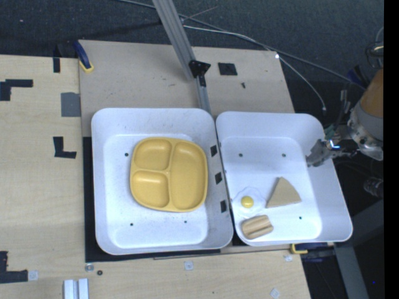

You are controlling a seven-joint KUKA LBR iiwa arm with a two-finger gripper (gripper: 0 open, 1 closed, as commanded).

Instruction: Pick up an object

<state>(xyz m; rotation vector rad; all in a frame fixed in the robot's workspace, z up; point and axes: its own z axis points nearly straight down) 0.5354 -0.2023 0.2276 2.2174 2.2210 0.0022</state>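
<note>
- A light wooden bench is seen from above, marked with dark tape patches; beyond it lies dark carpet crossed by thin cables.
- A grey metal pole is slanted over the bench's far side and ends near the gap between the bins.
- Two shallow white bins are set side by side, their inner rims touching.
- The left bin is occupied by a yellow divided plate with three compartments, laid flat near its middle.
- Three items are held in the right bin, all in its near half: a tan wedge-shaped piece, a small yellow round piece on a pale patch just left of it, and a tan bread-roll-like piece near the front wall.
- The gripper is positioned at the right bin's right rim, well apart from all three items.
- Nothing is seen between the fingers; their opening cannot be told.
</note>
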